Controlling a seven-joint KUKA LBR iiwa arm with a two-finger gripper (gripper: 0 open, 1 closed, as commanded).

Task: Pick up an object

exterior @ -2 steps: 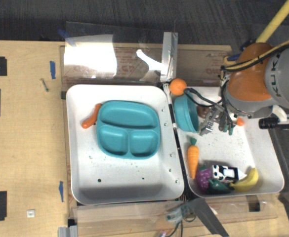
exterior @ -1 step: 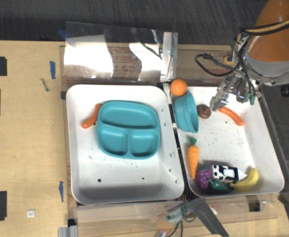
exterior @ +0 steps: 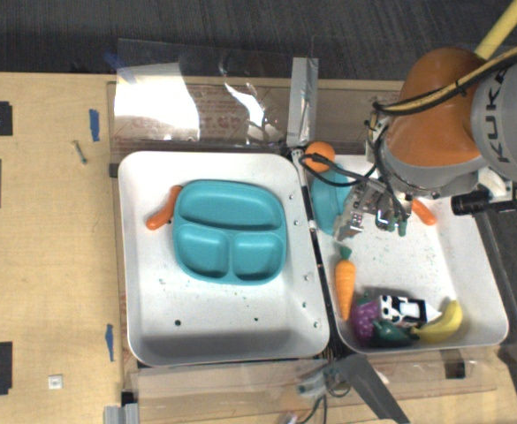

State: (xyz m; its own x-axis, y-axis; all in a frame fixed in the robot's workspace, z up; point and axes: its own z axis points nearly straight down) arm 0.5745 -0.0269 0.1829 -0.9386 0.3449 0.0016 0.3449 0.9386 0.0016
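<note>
My gripper (exterior: pixel 375 219) hangs over the upper left part of the right bin (exterior: pixel 470 272), below the orange wrist band. Just to its left lies a teal object (exterior: pixel 325 203), with an orange ball (exterior: pixel 320 155) behind that. A small orange piece (exterior: pixel 424 214) lies just right of the gripper. Nothing shows as held. Along the bin's front lie a carrot (exterior: pixel 345 283), purple grapes (exterior: pixel 365 316), a black-and-white cow toy (exterior: pixel 401 309) and a banana (exterior: pixel 444 320).
The left bin (exterior: pixel 152 307) holds a teal divided plate (exterior: pixel 230 230) with an orange sausage-shaped piece (exterior: pixel 162 214) at its left edge. A wall between the bins (exterior: pixel 313 246) runs close to the gripper. Clear plastic sheeting (exterior: pixel 214 104) stands behind the bins.
</note>
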